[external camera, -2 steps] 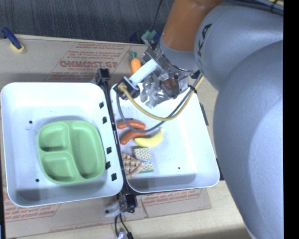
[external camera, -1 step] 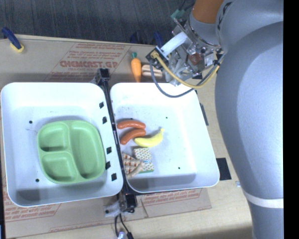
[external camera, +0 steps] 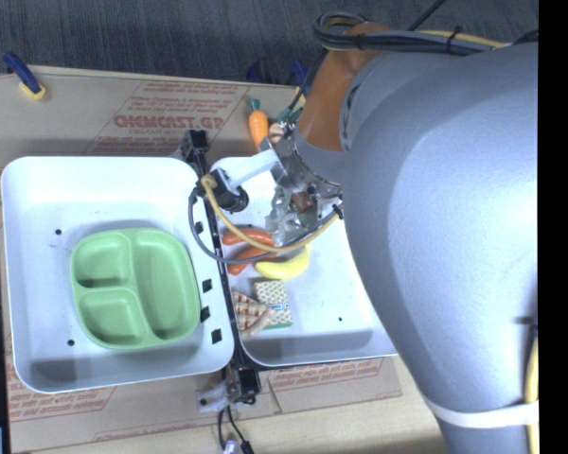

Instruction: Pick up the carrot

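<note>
**Arm crowds right bin as carrots lie beneath it**

While the grey arm (external camera: 454, 244) reaches in from the right and covers much of the right white bin (external camera: 360, 334), its gripper (external camera: 292, 223) hangs low over the bin's left part, just above a small heap of play food. Whether the pincer is apart or together cannot be told; cables and metal parts mask it. Directly below the gripper lie two orange carrot-like pieces (external camera: 251, 239), partly hidden by a looping black cable (external camera: 208, 230) and by the tool itself. Touching them on the near side is one yellow banana (external camera: 286, 267), and just beyond that sit what look like two patterned packets (external camera: 263, 305), their print too small to read. A third carrot (external camera: 257, 127), with a green top, rests outside the bins on the cardboard sheet (external camera: 151, 112) behind them. One green divided plate (external camera: 135, 288), with three compartments, occupies the left white bin (external camera: 28, 253). One blue-and-yellow clamp (external camera: 24, 76) grips the cardboard's far left corner. The right bin's far and right walls are concealed by the arm.
</note>
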`<state>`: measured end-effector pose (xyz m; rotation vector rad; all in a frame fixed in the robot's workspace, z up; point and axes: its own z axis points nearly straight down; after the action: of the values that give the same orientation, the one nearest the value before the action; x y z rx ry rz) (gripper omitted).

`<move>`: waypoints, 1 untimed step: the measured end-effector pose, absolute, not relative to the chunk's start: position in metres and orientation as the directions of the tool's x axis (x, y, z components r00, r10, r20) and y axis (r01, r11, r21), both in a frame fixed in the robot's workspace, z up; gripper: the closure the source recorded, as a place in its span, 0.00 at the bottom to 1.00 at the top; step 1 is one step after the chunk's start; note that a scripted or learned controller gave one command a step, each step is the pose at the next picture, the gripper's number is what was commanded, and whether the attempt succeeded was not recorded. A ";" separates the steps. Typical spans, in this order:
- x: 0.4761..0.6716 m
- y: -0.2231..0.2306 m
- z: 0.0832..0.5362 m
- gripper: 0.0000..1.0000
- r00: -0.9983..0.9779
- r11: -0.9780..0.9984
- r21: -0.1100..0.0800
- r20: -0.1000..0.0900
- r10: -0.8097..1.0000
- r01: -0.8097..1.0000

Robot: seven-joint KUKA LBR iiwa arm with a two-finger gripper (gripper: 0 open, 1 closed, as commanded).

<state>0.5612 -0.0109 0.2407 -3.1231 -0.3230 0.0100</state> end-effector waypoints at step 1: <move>0.599 0.062 0.256 1.00 0.950 -0.950 -0.002 -0.003 0.313 0.313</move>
<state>0.5988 0.0622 0.2555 -3.1004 -0.4971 0.0054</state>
